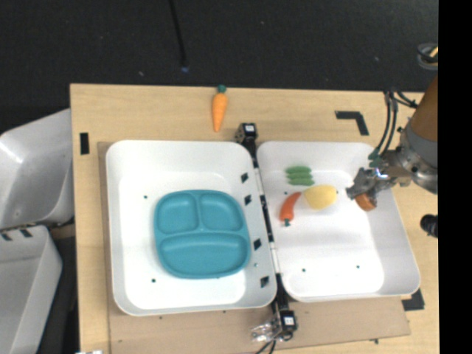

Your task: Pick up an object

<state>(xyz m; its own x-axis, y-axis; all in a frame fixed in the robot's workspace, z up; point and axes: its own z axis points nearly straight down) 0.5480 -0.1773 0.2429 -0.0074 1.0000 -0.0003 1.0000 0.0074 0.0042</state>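
Note:
My gripper (pixel 363 192) hangs over the right side of the right bin (pixel 346 271), just right of a yellow lemon-like object (pixel 321 196). A small orange-brown piece (pixel 366 203) shows right at the gripper's tip; I cannot tell whether it is held. A red chili pepper (pixel 288 206) lies left of the lemon, and a green ridged object (pixel 299 175) lies behind them. An orange carrot (pixel 219 109) lies on the bench outside the bins, at the back.
A blue divided plate (pixel 200 233) sits in the middle of the left bin (pixel 125 198). A black clip (pixel 246 132) sits at the back where the bins meet. The arm's cables (pixel 389 124) hang at the right.

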